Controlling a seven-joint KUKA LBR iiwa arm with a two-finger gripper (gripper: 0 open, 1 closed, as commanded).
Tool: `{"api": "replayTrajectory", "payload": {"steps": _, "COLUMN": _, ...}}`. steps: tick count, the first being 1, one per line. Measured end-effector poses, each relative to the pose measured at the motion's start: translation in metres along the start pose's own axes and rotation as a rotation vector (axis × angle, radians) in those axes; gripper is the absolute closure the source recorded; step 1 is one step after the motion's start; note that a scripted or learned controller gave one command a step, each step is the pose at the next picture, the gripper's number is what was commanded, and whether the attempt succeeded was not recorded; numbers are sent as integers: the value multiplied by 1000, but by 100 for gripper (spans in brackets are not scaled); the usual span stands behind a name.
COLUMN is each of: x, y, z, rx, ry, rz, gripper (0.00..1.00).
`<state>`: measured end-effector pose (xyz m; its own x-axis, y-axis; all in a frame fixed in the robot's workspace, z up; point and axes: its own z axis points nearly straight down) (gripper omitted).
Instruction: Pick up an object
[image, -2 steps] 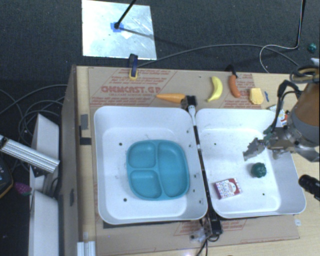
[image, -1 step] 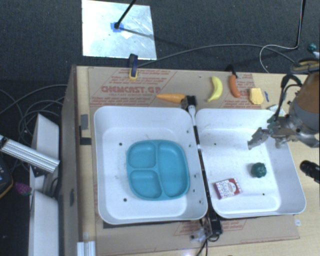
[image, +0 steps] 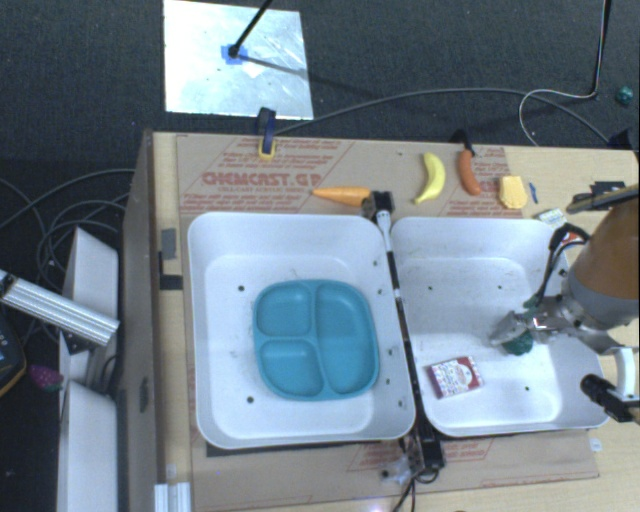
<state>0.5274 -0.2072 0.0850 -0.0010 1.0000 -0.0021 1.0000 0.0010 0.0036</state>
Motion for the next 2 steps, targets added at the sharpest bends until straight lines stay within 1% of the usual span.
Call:
{"api": "replayTrajectory", "payload": {"steps": 1, "x": 1, "y": 0, "z": -10, "rx": -1, "ry": 1, "rz": -1, "gripper": 100}}
{"api": "replayTrajectory", "payload": {"steps": 2, "x": 68, "y": 36, "z": 1, "rx": 2, "ry": 3, "rz": -4, "gripper": 100}}
